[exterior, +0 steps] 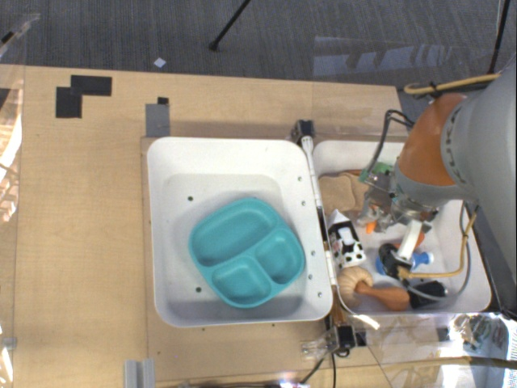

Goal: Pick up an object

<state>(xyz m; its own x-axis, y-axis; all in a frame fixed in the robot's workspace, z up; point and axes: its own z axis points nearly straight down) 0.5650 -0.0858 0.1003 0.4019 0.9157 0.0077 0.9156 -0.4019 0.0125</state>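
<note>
Arm (452, 148) down over the right bin (477, 285); I can't tell the gripper's (386, 210) state from here. Nearest target, a black-and-white cow toy (346, 243), lies by the bin's left wall: probably light, hard plastic, slick; I'd grip across its body. Left bin (161, 217) holds a smooth teal divided plate (246, 251).

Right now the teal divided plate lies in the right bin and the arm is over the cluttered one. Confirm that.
One thing is wrong: the teal divided plate lies in the left bin, not the right. The camera view shows it there. The arm is indeed over the cluttered right bin.
</note>
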